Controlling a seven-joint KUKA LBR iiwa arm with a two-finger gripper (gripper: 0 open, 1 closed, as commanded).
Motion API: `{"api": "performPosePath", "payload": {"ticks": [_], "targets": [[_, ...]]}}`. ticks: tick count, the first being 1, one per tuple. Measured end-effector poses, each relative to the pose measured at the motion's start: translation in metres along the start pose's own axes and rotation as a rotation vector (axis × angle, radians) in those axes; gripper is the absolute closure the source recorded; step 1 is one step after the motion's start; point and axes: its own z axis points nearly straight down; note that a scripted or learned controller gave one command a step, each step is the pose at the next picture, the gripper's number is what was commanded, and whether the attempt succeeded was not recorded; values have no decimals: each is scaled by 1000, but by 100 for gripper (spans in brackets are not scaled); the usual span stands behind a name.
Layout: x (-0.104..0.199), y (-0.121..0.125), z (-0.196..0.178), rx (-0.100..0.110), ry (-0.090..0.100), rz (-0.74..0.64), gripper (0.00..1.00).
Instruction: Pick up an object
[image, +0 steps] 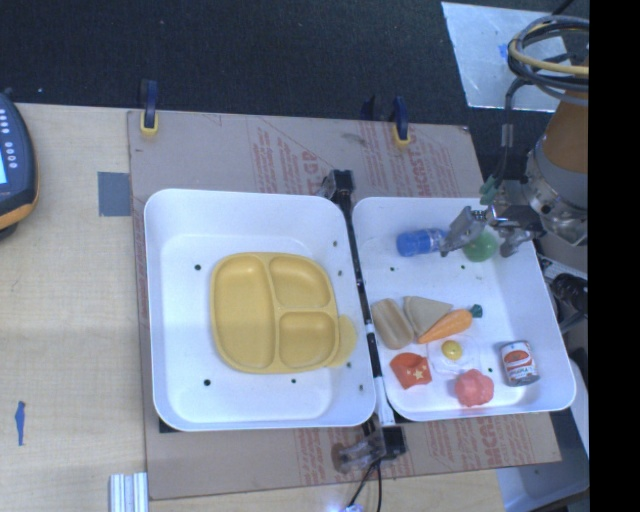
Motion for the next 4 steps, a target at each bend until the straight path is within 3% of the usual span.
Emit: {"api": "performPosePath", "payload": {"ticks": [1, 2, 3, 4], "targets": [[-42, -20, 132, 12, 1, 4, 0], [-56, -6, 188, -9, 2, 0, 0], [-23, 75, 186, -17, -3, -4, 0], [-65, 3, 186, -17, -1, 6, 0]]}}
